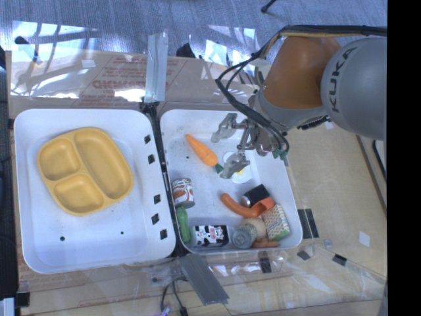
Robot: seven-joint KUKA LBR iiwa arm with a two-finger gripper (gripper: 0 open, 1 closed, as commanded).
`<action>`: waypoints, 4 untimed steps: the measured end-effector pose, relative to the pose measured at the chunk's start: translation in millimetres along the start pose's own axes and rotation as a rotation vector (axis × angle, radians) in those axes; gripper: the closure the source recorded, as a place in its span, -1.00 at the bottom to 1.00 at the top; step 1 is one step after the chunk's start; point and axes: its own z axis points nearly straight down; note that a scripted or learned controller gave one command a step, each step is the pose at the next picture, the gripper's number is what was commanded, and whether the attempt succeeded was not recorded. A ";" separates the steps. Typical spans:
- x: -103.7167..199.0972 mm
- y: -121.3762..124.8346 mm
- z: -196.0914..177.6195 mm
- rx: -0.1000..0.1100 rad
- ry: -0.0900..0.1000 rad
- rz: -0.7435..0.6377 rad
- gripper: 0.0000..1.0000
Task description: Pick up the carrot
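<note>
Beside your open, empty pincer (pixel 228 151) lies the tapered orange carrot (pixel 201 150) — approach step; next, shift over it and descend.

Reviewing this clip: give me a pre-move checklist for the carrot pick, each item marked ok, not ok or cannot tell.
1. Carrot in view, lying in the right bin: ok.
2. Carrot clear of neighbours; the can sits apart from it: ok.
3. Pincer open, fingers spread: ok.
4. Pincer centred over the carrot: not ok, it sits to the carrot's right.
5. Pincer holding nothing: ok, nothing shows between the fingers.
6. Pincer height above the bin floor: cannot tell from this slanted view.
</note>
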 end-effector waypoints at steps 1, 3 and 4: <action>-32.4 9.1 96.4 -0.001 -0.004 0.195 -1.00; 1.7 -77.6 91.4 0.001 -0.003 0.231 1.00; 12.7 -79.4 -32.6 0.002 -0.012 0.413 1.00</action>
